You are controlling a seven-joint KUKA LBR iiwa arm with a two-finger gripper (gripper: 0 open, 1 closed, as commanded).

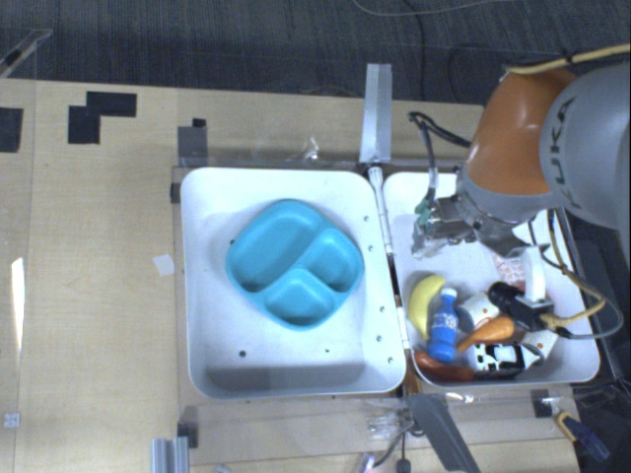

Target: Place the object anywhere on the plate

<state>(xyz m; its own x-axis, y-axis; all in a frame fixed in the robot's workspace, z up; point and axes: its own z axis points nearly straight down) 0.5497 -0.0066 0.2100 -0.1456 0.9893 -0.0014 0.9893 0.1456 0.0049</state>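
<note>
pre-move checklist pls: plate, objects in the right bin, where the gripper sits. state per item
1. Blue plate lies in the left bin, its three compartments bare: ok.
2. Objects to pick are in the right bin: a banana, a blue bottle, a carrot and others, piled at its front: ok.
3. Pile is tight, items touching or overlapping, so a clean single pick looks hard: not ok.
4. Gripper sits over the back left of the right bin, apart from the pile: ok.
5. Object held by the gripper: cannot tell.
6. Cables hang near the wrist, over the right bin: cannot tell if they snag.
</note>
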